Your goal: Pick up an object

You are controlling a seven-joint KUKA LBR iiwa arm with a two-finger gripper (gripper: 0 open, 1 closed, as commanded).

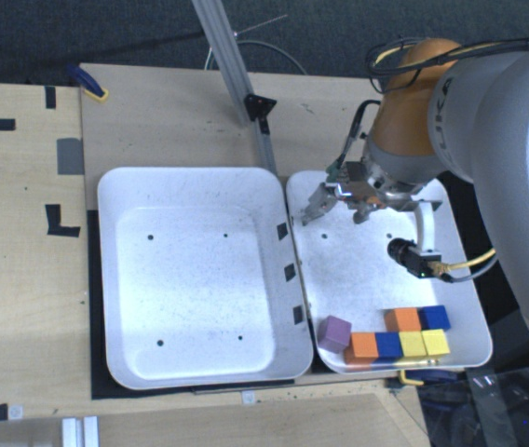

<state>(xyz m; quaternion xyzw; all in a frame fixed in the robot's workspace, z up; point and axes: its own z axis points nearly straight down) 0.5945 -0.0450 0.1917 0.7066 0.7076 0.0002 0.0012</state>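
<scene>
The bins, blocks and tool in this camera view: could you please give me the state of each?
Left bin: holds no blocks.
Right bin: blocks along its near edge.
Purple block: lying loose, tilted.
Orange, blue and yellow blocks: packed together, untouched.
Tool: above the right bin's far end, holding nothing.

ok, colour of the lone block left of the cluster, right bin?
Purple block, seen in the camera view.

Two white bins sit side by side. The blocks number seven: one purple block, two orange blocks, two blue blocks and two yellow blocks.
</scene>
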